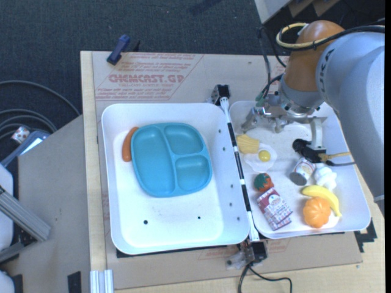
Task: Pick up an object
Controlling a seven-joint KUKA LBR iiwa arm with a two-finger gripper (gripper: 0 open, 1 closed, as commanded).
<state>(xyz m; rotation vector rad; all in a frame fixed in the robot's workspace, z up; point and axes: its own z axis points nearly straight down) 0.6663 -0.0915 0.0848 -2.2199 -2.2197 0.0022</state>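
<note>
I see my gripper (269,116) hanging over the right bin (348,163) at its 11 o'clock corner; I cannot tell how its fingers are set. The toys lie loose in that bin: a fried egg (263,156), strawberry (263,181), red carton (275,208), banana (322,195) and orange (316,213). The left bin (116,182) carries a blue divided tray (170,159).

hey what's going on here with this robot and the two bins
A grey robot arm reaches in from the right over the right bin, its hand low near that bin's far end. Nothing shows between its fingers. The toy food lies loose there: a fried egg, a banana, an orange and a small red carton. The left bin holds a blue divided plate.
</note>
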